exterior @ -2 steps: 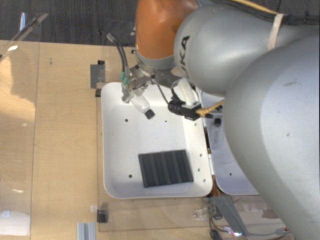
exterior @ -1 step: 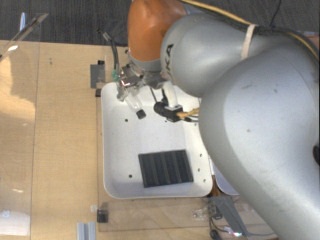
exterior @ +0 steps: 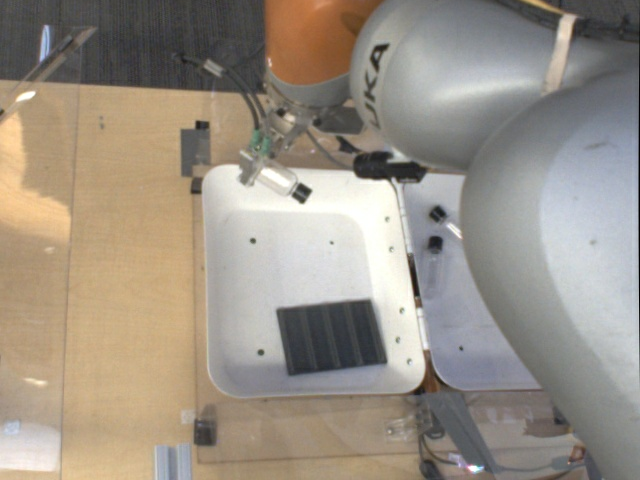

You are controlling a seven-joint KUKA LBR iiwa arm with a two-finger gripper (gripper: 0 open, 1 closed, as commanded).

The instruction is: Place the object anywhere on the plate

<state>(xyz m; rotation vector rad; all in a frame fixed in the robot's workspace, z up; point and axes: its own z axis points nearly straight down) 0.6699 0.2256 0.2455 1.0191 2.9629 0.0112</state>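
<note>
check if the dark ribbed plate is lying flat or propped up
Flat: the dark ribbed plate lies on the floor of the view's left bin, leaning on no wall.

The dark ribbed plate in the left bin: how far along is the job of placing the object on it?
Done: nothing yet; the dark ribbed plate bears nothing. In hand: the arm hangs over the far edge of the left bin, away from the plate; whether it carries anything is hidden. Left: the placing itself.
</note>
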